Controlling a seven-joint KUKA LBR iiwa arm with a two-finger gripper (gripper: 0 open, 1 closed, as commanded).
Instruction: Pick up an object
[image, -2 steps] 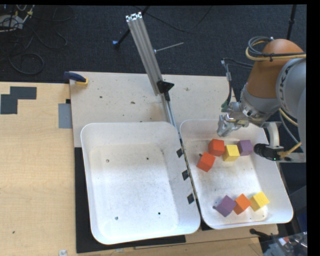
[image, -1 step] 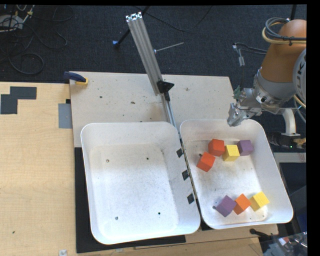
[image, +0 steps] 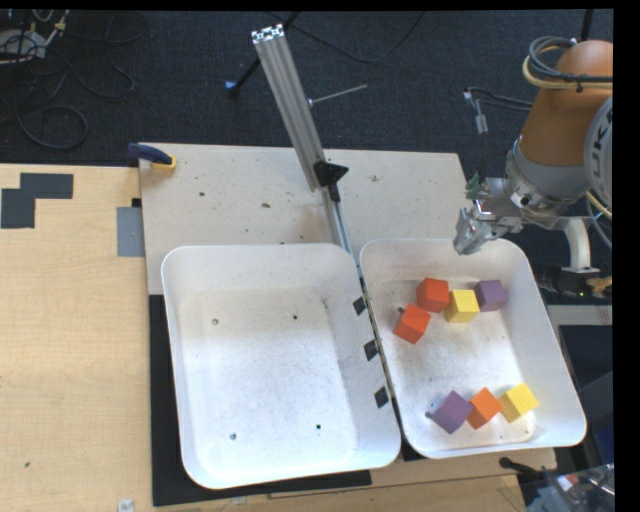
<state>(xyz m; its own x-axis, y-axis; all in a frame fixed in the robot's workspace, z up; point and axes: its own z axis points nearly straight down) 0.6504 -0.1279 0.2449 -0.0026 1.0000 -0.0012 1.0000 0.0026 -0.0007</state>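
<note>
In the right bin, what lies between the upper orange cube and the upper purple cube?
In the camera view, a yellow cube lies between the upper orange cube and the upper purple cube, close against both.

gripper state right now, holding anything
Gripper: cannot be told; it hangs over the right bin's far rim, with no block seen in it.

One fixed camera above the bench
It looks down at a slant on both white bins (image: 270, 262); arm (image: 560, 130) at upper right
</note>
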